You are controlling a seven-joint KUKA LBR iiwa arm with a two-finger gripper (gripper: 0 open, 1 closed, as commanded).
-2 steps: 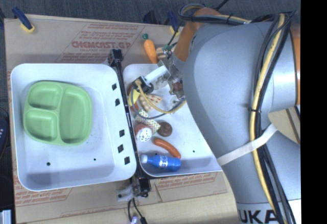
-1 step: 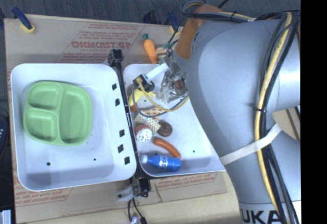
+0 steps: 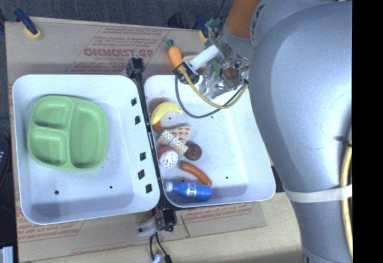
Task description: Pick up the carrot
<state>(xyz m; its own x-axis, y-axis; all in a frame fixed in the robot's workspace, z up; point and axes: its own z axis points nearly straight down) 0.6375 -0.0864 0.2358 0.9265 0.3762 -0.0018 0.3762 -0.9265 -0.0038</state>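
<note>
Hovering over the far edge of the right bin, the end effector is a tangle of metal and cable, and we cannot tell whether it is wide or narrow. Just to its left we see one carrot, orange, smooth and tapered, over the printed cardboard by the bin's far left corner; we cannot tell whether it rests there. Its long axis runs far to near, with the green stub pointing away and the narrow tip toward the bin. Inside that bin we count one curved yellow banana, one glossy sausage and one blue bottle, among other small pieces. The left bin holds one green plate with three compartments.
</note>
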